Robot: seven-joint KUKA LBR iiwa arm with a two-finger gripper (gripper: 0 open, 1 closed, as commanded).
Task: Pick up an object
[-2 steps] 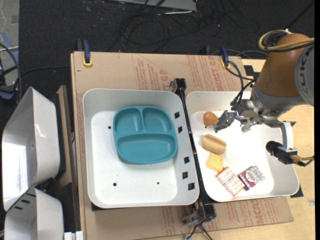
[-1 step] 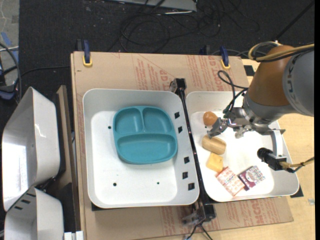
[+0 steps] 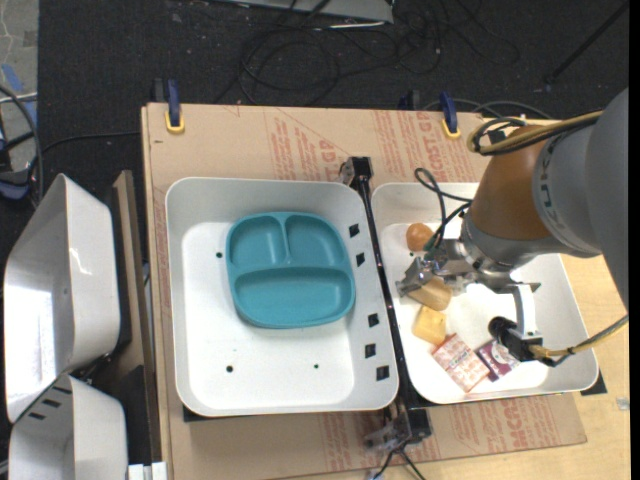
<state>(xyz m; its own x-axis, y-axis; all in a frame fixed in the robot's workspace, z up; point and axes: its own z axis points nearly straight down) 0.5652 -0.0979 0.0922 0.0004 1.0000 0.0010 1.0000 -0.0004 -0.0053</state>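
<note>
Where the tool [image 3: 418, 280] meets the tan block [image 3: 432, 294], its grip is unclear.

The arm [image 3: 560, 183] runs off the right edge, so its base is out of view. Its wrist covers much of the right bin [image 3: 575, 313] and hides the gripper [image 3: 425, 280] from above; whether the fingers are open cannot be told. A tan block [image 3: 433, 295] lies partly under the wrist. The print on a pink packet [image 3: 460, 360] is too small to read.
</note>
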